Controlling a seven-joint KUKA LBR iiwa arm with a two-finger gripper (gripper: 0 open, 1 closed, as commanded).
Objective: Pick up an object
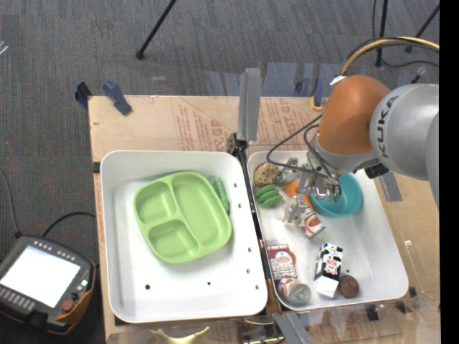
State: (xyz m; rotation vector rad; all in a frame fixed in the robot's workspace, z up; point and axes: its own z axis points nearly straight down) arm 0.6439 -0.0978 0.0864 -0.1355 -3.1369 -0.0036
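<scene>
camera view: the end effector (300, 205) hangs low in the right bin (380, 264), its tip just above a small red-and-white carton (310, 223); whether it is open or closed cannot be told. beside it sit a teal bowl (343, 198), a green pea pod toy (268, 195), an orange piece (290, 188) and a cookie (265, 172). nearer the front of the bin lie a brown-red box (281, 261), a can (295, 292), a black-and-white cow-print carton (329, 265) and a dark brown ball (348, 286). the left bin (122, 278) holds a light green divided plate (183, 216). both bins rest on the tabletop (158, 120).
</scene>
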